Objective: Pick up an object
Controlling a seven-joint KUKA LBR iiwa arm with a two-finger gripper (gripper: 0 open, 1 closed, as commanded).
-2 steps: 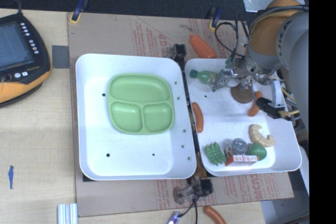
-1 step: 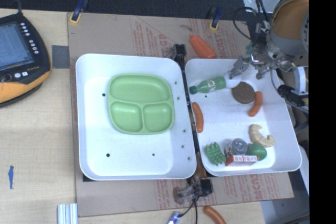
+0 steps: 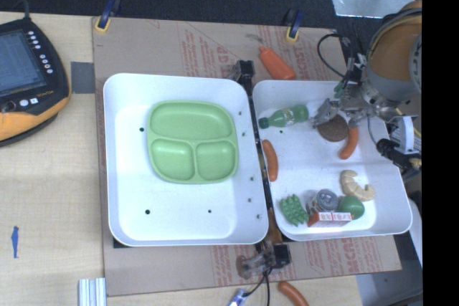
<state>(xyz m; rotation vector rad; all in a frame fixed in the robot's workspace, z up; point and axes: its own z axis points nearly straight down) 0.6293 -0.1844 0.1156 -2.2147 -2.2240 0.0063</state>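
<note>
Gripper [image 3: 337, 113] low in the right bin [image 3: 301, 147], far end; fingers' state impossible to tell. Just near-side: brown disc [image 3: 333, 130], touching. Green bottle [image 3: 285, 116] left, long axis pointing left-right.

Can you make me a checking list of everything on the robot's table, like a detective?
Surface: cardboard sheet under two white bins.
Job's things: right bin holds green bottle, brown disc, two sausages, more small toys in front.
Clutter: left bin holds green divided plate; carrot lies outside.
Grippers: gripper low over the brown disc; grasp unclear.
Cables: black cable near the arm.
Surroundings: control pendant at left.
</note>
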